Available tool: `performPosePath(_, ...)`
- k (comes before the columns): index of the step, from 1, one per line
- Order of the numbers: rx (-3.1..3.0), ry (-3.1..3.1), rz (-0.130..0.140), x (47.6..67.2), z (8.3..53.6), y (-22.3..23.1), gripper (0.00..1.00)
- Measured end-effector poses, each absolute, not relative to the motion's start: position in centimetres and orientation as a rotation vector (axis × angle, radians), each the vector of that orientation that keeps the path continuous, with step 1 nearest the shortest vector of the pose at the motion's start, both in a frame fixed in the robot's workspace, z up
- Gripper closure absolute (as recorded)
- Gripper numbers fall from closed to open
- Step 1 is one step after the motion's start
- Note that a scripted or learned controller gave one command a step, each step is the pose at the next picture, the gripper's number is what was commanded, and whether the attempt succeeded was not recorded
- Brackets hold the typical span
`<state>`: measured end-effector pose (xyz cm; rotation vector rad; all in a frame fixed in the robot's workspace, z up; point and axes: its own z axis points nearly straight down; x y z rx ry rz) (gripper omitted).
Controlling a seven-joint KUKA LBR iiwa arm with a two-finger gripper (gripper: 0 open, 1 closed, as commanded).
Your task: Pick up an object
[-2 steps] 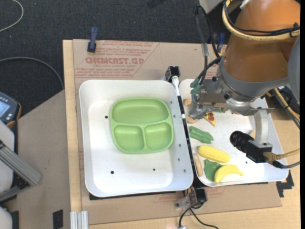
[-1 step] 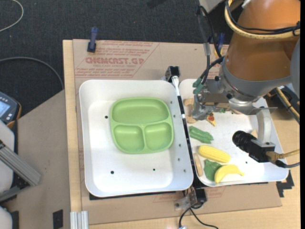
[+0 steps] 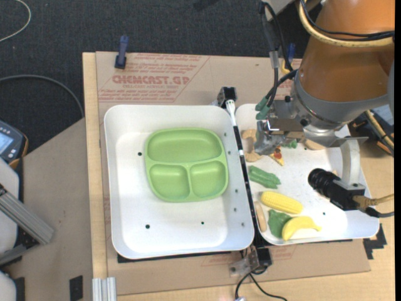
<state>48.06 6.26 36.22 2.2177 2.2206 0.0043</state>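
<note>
My gripper point(image 3: 267, 144) hangs low over the far left part of the right bin point(image 3: 351, 231), under the grey and orange arm. Just below it lie a small red and yellow piece point(image 3: 277, 158) and a green toy vegetable point(image 3: 264, 178). A tan piece point(image 3: 249, 140) lies to its left by the bin wall. Nearer the front are a yellow corn cob point(image 3: 282, 202), a yellow banana point(image 3: 300, 226) and a green piece point(image 3: 276, 218). Nothing shows as held.
The left bin point(image 3: 119, 168) holds a light green divided plate point(image 3: 187, 164). A black bar point(image 3: 237, 144) runs along the seam between the bins. The arm's bulk covers the right bin's far right corner. A small green bit point(image 3: 292, 144) lies right of the gripper.
</note>
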Motion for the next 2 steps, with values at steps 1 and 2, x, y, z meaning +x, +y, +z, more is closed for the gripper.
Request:
performPosePath(1, 2.227, 2.219, -0.005, 47.9, 34.0, 3.5, 1.00)
performPosePath(2, 2.220, 2.231, -0.007, 47.8, 29.7, 8.6, 1.00)
